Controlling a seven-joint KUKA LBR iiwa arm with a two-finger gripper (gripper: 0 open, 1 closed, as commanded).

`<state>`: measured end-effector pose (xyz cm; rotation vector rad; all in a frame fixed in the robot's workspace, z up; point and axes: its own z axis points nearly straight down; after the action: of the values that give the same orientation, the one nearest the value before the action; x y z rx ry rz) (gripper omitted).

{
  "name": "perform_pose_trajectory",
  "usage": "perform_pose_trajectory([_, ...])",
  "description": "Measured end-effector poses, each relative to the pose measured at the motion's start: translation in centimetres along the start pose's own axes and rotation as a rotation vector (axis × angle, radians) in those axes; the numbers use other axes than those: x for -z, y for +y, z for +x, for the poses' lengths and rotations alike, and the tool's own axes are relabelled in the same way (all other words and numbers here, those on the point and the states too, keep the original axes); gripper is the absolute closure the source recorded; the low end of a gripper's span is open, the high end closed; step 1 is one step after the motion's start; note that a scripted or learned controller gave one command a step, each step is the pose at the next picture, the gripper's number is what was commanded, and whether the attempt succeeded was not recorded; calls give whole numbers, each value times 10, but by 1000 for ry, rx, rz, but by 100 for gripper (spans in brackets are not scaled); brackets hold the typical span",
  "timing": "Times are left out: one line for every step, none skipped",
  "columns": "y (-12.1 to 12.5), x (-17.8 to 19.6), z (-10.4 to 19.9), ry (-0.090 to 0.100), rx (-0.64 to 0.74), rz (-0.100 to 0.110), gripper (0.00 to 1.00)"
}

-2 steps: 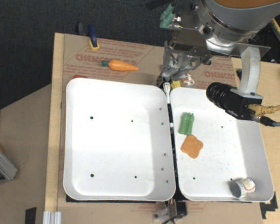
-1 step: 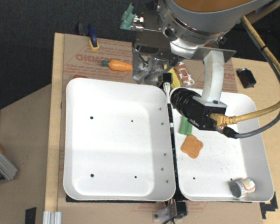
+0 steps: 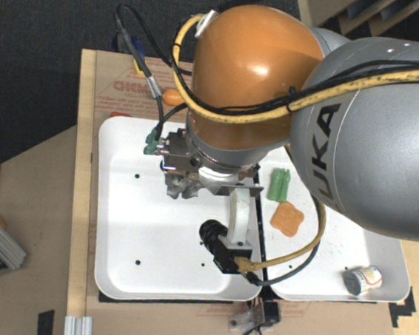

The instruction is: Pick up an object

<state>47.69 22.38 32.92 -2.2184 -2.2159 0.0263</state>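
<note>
While the arm point(image 3: 377, 129) is reaching in over the bench and its orange dome is covering the far half of the left bin point(image 3: 126, 221), the step in hand is looking like the approach, with no grasp yet made; nothing is showing as lifted or carried. The left bin is lying broad and white under the wrist, its near floor showing no more than a few dark specks; the right bin point(image 3: 317, 275) is sitting against the left bin's right rim. The gripper point(image 3: 181, 185) is hanging over the middle of the left bin, below the dome; whether it is spread or pressed together I cannot tell, since the wrist hardware is masking it, and nothing is visibly sitting in it.

The candidates for picking are all lying past the left bin's right rim; an orange piece point(image 3: 287, 219) is resting flat just beyond that rim; a green block point(image 3: 279, 184) is lying just beyond the same rim and a little farther back, close to the orange piece but seemingly apart from it; a small pale cylinder point(image 3: 363, 279) is lying on its side well away from the left bin, toward the right bin's near corner.

By my reading, the next move is calling for a shift of the gripper across the left bin's right rim, a centring over one piece, and a descent clear of the shared rim; the closeness of the orange and green items is asking for care in picking only one.
</note>
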Motion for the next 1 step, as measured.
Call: perform_pose_trajectory([2, 19, 1, 9, 0, -19, 100])
